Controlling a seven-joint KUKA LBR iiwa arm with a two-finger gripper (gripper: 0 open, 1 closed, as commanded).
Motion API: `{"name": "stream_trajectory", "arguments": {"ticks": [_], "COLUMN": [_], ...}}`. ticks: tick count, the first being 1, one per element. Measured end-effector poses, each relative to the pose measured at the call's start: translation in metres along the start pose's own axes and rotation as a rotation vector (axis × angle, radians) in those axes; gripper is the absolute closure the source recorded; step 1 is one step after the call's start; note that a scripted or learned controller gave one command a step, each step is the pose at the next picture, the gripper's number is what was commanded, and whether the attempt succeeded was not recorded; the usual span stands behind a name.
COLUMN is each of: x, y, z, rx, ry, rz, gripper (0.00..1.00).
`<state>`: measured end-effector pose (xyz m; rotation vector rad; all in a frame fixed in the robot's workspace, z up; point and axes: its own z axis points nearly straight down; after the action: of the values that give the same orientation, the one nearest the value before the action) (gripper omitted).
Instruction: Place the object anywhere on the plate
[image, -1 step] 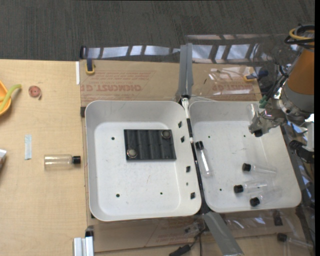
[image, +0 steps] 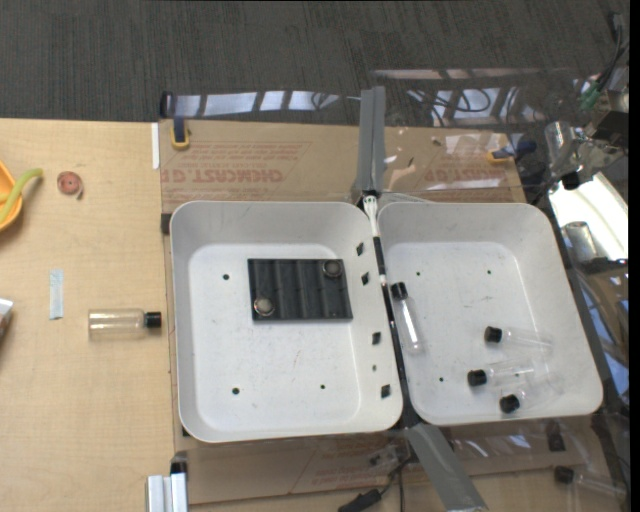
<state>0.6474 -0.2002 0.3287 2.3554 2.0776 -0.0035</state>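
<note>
Blk plate (image: 300, 290) in L bin (image: 200, 400), vials (image: 510, 365) R.

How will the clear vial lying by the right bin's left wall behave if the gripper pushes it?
The vial looks round and lies on its side, so it will probably roll. It seems clear, thin and empty, likely light and slippery. The bin wall beside it may block one finger.

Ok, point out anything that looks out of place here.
One clear vial lies on its side on the wooden bench, outside both bins. Another vial rests tilted against the right bin's left wall, apart from the three vials near its lower-right corner.
</note>
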Motion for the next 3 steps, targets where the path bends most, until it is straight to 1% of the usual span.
{"name": "stream_trajectory", "arguments": {"ticks": [1, 2, 3], "x": [-0.013, 0.007, 0.051], "y": [-0.073, 0.009, -0.056], "z": [0.071, -0.019, 0.096], "rx": [0.003, 0.000, 0.003], "ry": [0.002, 0.000, 0.001], "rz": [-0.003, -0.014, 0.070], "gripper": [1.00, 1.00, 1.00]}}
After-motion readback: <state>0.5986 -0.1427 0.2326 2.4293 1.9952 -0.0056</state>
